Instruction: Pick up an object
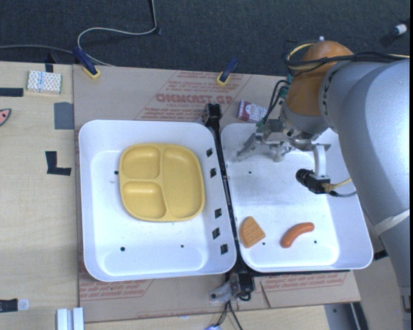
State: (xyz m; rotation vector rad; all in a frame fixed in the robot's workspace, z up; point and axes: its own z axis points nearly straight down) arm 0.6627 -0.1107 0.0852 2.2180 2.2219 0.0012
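arm [372, 115] cut off at right edge, small packet [250, 110] partly behind it, label unreadable

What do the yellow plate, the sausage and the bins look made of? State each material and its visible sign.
Yellow plate: likely matte moulded plastic; uniform colour, soft-edged compartments. Sausage: probably a plastic toy; smooth orange-red skin with slight sheen. Bins: apparently thin white plastic; rounded rims, smooth, faintly glossy floors.
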